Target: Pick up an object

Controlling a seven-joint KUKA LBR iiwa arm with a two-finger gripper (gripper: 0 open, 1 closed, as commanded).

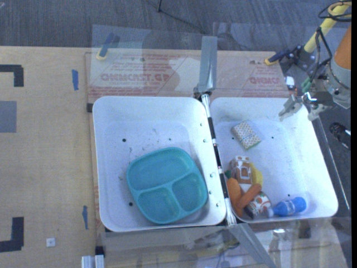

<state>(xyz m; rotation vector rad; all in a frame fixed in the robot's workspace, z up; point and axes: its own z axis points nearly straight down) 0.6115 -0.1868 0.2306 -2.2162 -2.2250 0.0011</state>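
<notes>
The left bin (111, 121) holds a teal three-compartment tray (166, 185). The right bin (312, 166) holds a patterned square packet (246, 134), a printed carton (241, 170), an orange carrot-shaped toy (245, 197) and a blue bottle (290, 206). The gripper (299, 106) hangs over the right bin's far right corner, fingers parted, gripping nothing.

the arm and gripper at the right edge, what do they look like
The arm shows an orange band over pale grey metal. A yellow cable and thinner black ones loop along it, beside a dark bracket with a blue-tipped part. The gripper is small, silvery metal with two thin fingers.
</notes>
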